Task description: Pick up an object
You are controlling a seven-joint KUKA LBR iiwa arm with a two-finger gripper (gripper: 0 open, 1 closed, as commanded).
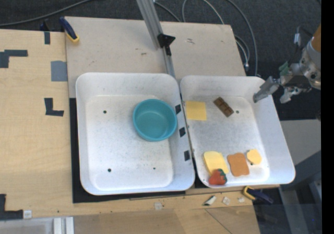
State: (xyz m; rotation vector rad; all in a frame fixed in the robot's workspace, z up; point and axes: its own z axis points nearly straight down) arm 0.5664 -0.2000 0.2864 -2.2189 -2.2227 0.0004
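Dark carpet and loose cables frame my bench (31, 92), a pale wood top with grey tape marks, and on it sit the two white bins side by side. From my seat I see the left bin (94, 123) holding one thing, a teal bowl (154, 119) standing upright near its right wall. The right bin (271, 128) carries the small pieces: a yellow square (196, 110) close to the divider, a brown bar (223, 106) just beyond it, and along the near edge a cluster — a yellow slice (214, 161), a red strawberry-like piece (218, 177) touching it, an orange slab (238, 164), and a small yellow round (254, 156).

My gripper (276, 89) hangs over the right bin's far right rim, apart from every object. Its two fingers look spread and I see nothing between them, so I read it as open and empty-handed.

By my judgement the task has barely begun — no object is lifted, all lie flat in the bins. What is left is everything: choose a target, come down on it, close, and raise it. The brown bar is the nearest candidate.

As for writing, I can read none: no brand, label or lettering is legible on the bins, the toys or the arm at this size.
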